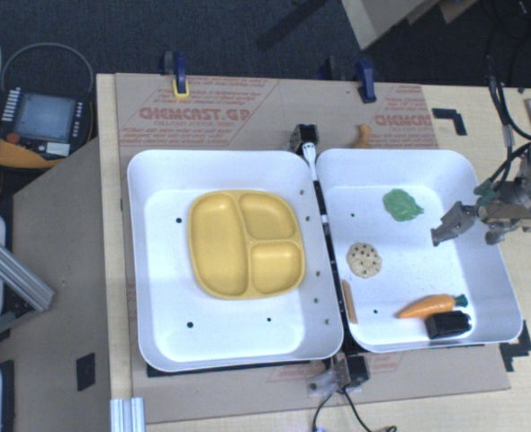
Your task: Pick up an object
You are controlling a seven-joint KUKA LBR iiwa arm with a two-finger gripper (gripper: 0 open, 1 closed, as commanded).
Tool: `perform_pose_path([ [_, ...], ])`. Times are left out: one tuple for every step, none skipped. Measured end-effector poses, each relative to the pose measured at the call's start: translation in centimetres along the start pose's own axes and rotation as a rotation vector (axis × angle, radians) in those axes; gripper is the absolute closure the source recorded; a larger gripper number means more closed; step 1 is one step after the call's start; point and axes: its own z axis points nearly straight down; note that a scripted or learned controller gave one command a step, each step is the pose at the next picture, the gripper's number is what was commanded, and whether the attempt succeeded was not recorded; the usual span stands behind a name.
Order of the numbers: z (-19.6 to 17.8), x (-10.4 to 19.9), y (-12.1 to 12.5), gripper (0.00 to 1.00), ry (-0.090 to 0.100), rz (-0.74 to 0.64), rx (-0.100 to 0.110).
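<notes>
The right bin [481, 277] holds a green lettuce-like piece [401, 205], a round chocolate-chip cookie [364, 260], an orange carrot [427, 306] and a black block [448, 325] just below the carrot. My gripper [473, 230] hangs over the bin's right side, to the right of the green piece and above the carrot. It is open, with one grey finger [449, 226] pointing left and nothing between the fingers.
The left bin [153, 268] carries a yellow divided plate [246, 242]. A dark clamp [306, 139] sits at the top of the seam between the bins. Cables run along the bench's right edge [508, 124].
</notes>
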Motion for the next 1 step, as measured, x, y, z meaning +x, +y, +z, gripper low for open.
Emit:
perform_pose_path([
  [-0.53,0.04,0.19,0.00,-0.002,-0.003,-0.012],
])
